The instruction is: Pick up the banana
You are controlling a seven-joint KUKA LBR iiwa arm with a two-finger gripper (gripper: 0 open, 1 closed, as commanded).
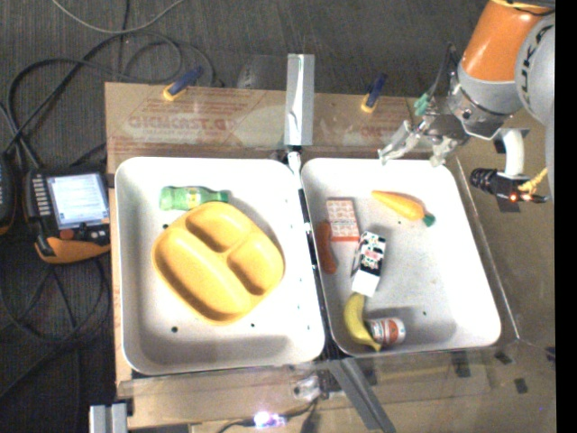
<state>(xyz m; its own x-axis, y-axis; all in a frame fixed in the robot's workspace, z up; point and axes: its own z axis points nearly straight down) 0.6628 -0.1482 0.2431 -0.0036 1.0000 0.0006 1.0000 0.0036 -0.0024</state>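
Banana (359, 324) lies at the near edge of the right bin (469, 269), curved, touching a red-and-white can (389, 332) on its right. Just above it, a black-and-white carton (369, 262), tilted. Farther back: a small printed box (342, 219), a red stick-shaped item (325, 246), a carrot (401, 206). Left bin (135, 332) holds a yellow divided plate (218, 260) and a green bottle (192, 197). End effector (416, 147) hovers over the right bin's far rim, fingers spread apart, nothing between them, well apart from the banana.
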